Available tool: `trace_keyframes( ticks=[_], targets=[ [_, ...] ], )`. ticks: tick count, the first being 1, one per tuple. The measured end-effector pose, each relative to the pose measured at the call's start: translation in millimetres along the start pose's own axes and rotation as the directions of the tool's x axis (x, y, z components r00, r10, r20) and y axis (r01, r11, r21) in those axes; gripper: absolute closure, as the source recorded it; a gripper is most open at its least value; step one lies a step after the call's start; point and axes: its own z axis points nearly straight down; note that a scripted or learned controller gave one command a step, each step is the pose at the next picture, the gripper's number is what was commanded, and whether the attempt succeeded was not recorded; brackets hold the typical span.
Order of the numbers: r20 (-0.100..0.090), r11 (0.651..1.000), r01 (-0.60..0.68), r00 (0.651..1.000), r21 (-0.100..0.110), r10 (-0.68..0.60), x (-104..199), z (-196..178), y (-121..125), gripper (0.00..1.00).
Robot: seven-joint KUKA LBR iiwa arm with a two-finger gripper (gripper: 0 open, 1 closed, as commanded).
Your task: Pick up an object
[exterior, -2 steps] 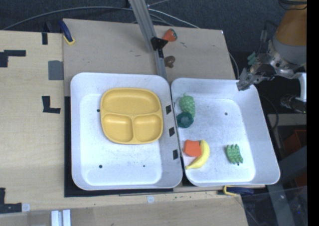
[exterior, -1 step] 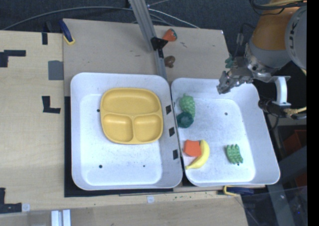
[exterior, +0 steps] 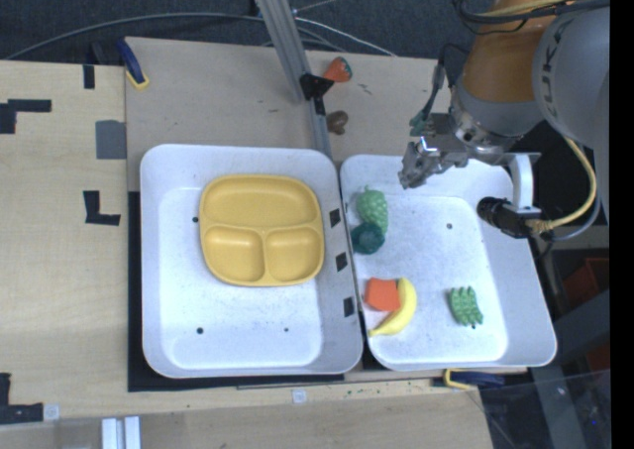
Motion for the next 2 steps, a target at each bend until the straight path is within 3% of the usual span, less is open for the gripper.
trace_keyframes(
  ticks=[2],
  targets=[
    [0.0,1.0,0.001,1.0,0.0,-0.001,118.2,1.3,-8.0,1.0]
  ],
)
